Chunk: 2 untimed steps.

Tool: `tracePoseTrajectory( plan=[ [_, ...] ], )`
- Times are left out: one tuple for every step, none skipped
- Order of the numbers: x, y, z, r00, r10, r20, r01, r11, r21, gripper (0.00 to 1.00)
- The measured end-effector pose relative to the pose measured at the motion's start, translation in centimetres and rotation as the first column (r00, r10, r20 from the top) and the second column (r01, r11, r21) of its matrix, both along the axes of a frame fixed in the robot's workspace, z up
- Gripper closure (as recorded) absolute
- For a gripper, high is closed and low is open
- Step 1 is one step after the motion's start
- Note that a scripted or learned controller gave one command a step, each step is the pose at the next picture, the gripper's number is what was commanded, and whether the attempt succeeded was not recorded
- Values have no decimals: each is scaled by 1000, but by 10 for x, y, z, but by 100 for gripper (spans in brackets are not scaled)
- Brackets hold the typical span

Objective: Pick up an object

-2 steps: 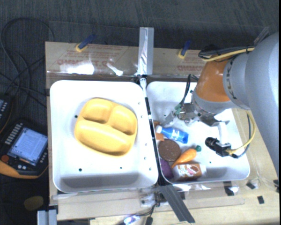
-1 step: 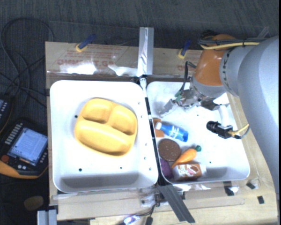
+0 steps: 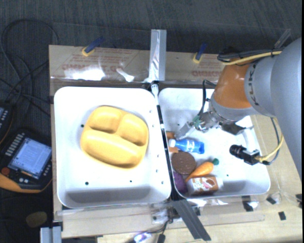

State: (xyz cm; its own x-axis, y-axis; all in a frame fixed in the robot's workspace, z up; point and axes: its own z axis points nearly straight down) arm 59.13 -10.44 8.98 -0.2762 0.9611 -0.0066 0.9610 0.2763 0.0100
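While the gripper (image 3: 185,131) hangs just above the blue bottle (image 3: 188,146), its finger state seems unreadable; nothing visibly held.

One fixed overhead camera, slanted down on both bins (image 3: 61,135); moderate distance

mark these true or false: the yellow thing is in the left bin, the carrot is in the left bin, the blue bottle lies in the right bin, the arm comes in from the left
1. The yellow object is in the left bin. True.
2. The carrot is in the left bin. False: it lies in the right bin, beside the brown disc.
3. The blue bottle lies in the right bin. True.
4. The arm comes in from the left. False: it reaches in from the right, with the gripper over the right bin.
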Motion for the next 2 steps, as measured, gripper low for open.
tracePoseTrajectory(
  plan=[
    [78, -23, -2, 995, 100, -13, -100, 995, 5, 0],
    [0, -8, 0, 993, 122, -3, -122, 993, 0, 0]
  ],
)
